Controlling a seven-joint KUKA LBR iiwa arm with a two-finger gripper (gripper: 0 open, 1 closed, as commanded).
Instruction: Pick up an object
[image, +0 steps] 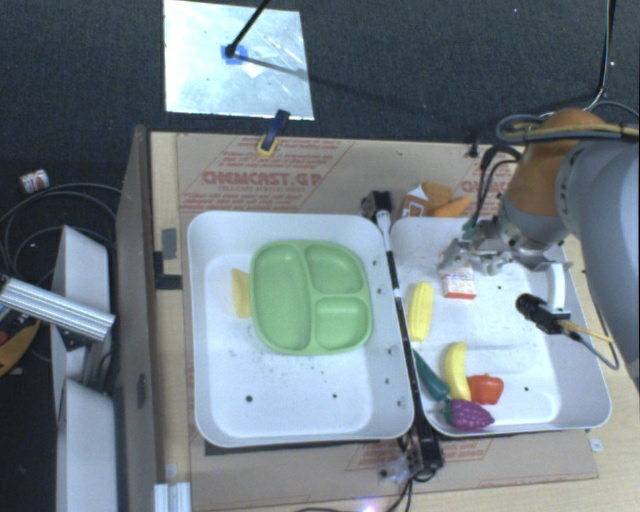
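Hovering low in the right bin, the gripper, its opening impossible to judge, is nearing the small red-and-white carton; a flat target risks slipping from a pinch.

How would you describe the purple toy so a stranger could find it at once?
Start at the right-hand white bin and go to its near edge. There a cluster of toy food lies: a yellow banana, a red piece and, nearest the rim, the purple grapes. It is the sole purple, bumpy item.
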